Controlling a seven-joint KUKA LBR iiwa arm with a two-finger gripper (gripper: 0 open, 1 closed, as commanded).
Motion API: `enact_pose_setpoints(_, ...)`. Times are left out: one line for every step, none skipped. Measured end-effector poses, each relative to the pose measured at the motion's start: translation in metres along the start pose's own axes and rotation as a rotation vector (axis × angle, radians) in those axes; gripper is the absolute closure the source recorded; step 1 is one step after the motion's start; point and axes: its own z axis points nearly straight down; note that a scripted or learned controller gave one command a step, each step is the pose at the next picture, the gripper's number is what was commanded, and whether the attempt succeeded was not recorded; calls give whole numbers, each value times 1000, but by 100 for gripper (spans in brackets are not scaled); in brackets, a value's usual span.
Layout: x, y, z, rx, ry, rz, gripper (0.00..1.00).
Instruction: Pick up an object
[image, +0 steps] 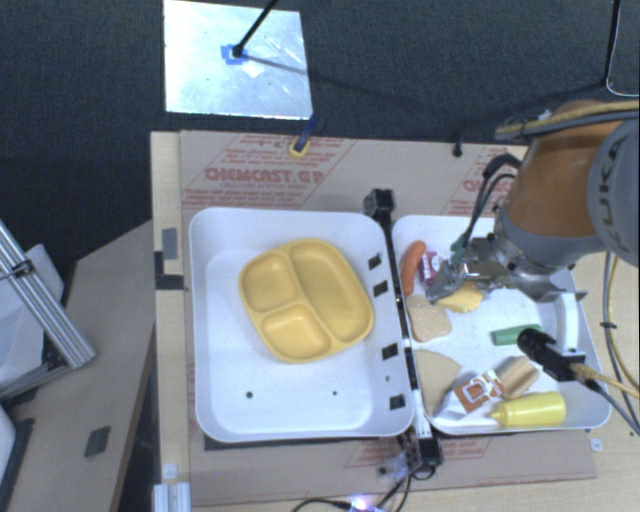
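Reaching gripper (447, 281) low over right bin (583, 415)

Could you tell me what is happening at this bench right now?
A grey and orange robot arm reaches in from the right, its end effector low in the right bin among toy foods: a hot dog, a tan slice and a yellow mustard bottle. Whether it grips anything is unclear. The left bin holds a yellow divided plate.

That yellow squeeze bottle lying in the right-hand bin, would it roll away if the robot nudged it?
Probably: the yellow bottle lies on its side and looks round, so a sideways push may roll it. The bin's rim close by should stop it. It looks like smooth plastic, perhaps slippery.
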Motion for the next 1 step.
enact_pose_setpoints(60,-12,1,1,0,-1,100)
